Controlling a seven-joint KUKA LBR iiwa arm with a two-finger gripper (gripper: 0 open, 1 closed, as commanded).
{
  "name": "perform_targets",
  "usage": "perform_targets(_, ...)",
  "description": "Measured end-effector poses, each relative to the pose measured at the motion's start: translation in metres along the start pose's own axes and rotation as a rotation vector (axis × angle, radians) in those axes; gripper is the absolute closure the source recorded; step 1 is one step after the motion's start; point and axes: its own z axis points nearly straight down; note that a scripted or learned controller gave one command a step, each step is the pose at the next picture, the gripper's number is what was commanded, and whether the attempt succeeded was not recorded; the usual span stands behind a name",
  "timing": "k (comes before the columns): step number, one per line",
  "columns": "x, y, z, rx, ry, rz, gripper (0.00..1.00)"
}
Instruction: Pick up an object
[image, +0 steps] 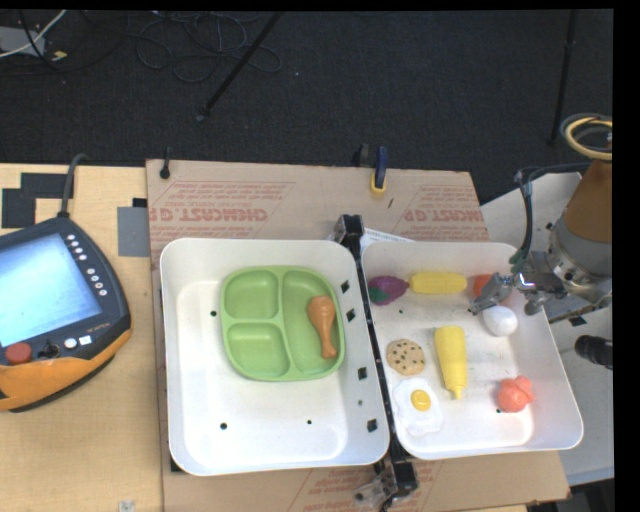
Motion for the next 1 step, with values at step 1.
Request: perform_targets(1,0.0030,0.0025,0.0638,-0.001,0.000,-0.001,0.00)
